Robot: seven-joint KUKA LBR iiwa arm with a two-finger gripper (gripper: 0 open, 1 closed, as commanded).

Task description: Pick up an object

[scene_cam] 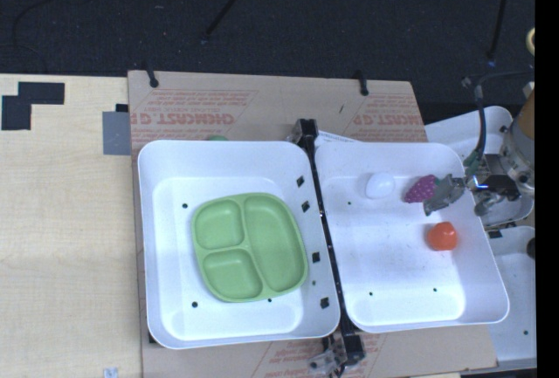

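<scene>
Gripper at the right bin's edge, nothing lifted yet

The gripper (458, 193) hangs over the right bin (410, 315) near its right rim, its tip just beside the purple object (422, 188); whether its fingers are apart or together I cannot tell, and nothing shows between them, so the pick looks not yet done. The orange object (442, 236) lies just below it toward the right rim, and the white object (380, 185) sits near the far edge, left of the purple one and hard to see against the bin floor. These three lie close together, so a descent on one may nudge a neighbour. The green divided plate (251, 245) rests in the left bin (166, 193), well apart from the arm.
</scene>
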